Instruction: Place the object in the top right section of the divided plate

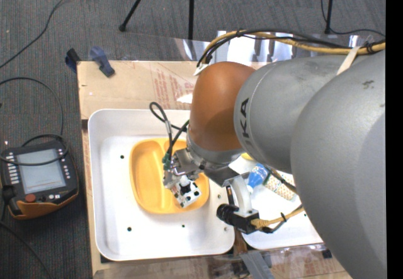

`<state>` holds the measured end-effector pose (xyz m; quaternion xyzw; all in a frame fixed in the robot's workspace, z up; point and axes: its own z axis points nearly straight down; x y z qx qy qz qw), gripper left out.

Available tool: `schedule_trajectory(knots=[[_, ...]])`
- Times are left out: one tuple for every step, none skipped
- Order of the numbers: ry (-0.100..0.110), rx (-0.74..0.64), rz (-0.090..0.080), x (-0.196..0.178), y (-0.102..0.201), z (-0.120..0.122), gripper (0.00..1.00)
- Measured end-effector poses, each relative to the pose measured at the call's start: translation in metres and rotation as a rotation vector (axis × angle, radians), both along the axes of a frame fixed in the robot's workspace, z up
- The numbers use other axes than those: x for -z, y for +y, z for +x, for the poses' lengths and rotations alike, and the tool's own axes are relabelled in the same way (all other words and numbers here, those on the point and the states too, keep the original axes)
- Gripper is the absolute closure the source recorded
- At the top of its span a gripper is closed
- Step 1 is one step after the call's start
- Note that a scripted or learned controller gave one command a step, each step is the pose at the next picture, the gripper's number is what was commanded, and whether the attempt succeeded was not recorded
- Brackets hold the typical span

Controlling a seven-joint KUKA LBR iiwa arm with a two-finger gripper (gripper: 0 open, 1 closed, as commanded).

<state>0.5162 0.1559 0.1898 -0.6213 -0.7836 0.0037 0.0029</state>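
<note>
Here the grey arm (315,145) with its orange band (220,111) reaches in from the right and covers much of the table (126,85), its wrist hanging over the left white bin (104,208). In that bin lies the yellow divided plate (143,177), its long side running away from the camera, with a ridge visible between sections at its far end. The pincer (184,193) sits low over the plate's near right part, at or just above its surface; its black and white end is too cluttered to read, so I cannot tell how it stands or whether anything is in it. The object to be placed cannot be picked out with certainty near the plate. In the right bin (283,237), mostly hidden under the arm, a blue item (257,177) and a pale speckled item (280,189) lie beside each other. A teach pendant (39,176) rests on the carpet (75,7) left of the table.
</note>
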Motion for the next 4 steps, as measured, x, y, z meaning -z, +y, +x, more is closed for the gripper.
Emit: schedule_trajectory(knots=[[0.0,-0.08,0.0,0.006,0.035,-0.019,1.0],[-0.001,-0.038,0.001,-0.017,-0.049,-0.041,1.0],[-0.002,-0.158,0.002,0.03,-0.026,0.019,1.0],[-0.003,-0.134,0.002,-0.008,-0.039,0.012,1.0]])
